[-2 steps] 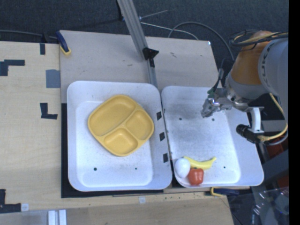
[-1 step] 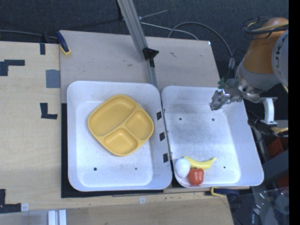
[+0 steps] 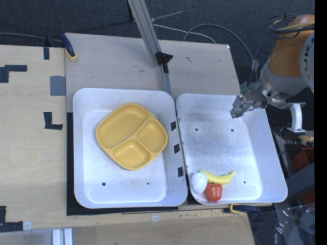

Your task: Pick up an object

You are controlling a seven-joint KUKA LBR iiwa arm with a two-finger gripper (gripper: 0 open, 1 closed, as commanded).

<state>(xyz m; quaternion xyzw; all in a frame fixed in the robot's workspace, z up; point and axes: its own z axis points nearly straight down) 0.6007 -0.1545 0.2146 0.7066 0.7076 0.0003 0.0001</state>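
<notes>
Nearest you: white egg-shaped ball, small red pepper-like piece and curved yellow banana, long axis across, clustered at the right white bin's near edge. Farther, upper right: gripper, fingers' state unreadable.

We're seeing a pale wooden bench top w/ dark tape marks on its left part, and a beige board lying at the back. A slanted grey metal rail is crossing that board. Two shallow white plastic bins are sitting side by side on the bench, rims touching: the left bin & the right bin. A black mat is showing at the left bin's left and front edges. A small blue-and-yellow clamp is sitting at the board's back-left corner.
</notes>
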